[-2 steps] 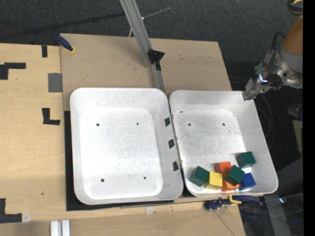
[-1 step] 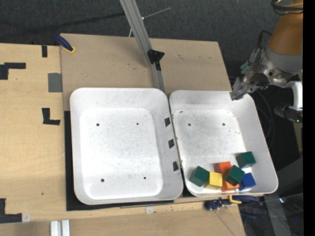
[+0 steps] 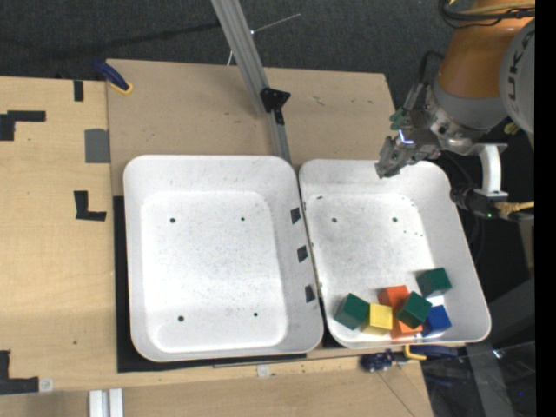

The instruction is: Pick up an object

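Several small blocks lie clustered in the near right corner of the right bin: a green block, a yellow block, an orange block, another green block, a blue block and a green block slightly apart. My gripper hangs over the far rim of the right bin, well away from the blocks. Nothing shows between its fingers.
The left bin sits beside the right one, with black clips along their shared edge. A slanted metal pole rises behind the bins. The wooden bench surrounds both bins, and black cables hang at the right.
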`<state>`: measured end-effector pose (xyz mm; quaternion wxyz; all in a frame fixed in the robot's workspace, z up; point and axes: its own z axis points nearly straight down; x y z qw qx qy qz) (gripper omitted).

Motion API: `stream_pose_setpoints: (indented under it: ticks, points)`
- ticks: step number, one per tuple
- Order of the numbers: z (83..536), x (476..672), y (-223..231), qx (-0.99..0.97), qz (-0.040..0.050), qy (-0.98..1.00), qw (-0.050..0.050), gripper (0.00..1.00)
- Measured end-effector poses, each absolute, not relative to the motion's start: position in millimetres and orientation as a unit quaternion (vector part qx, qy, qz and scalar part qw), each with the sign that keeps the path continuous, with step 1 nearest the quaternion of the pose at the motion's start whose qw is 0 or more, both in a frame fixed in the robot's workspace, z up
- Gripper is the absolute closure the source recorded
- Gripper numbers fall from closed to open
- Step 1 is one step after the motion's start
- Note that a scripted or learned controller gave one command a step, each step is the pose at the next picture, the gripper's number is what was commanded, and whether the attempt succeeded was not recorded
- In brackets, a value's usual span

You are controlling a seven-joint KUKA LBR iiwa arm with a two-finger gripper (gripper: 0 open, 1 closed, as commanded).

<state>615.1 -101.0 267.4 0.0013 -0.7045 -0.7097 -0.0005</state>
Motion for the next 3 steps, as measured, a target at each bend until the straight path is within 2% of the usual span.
stream_pose_setpoints:
  ticks: [2, 3]
  points:
    - [255.3, 623.7, 16.9, -0.705, -0.0001, -0.71, 0.001, 1.0]
    - [251.9, 610.6, 72.2, -0.705, 0.0005, -0.71, 0.001, 1.0]
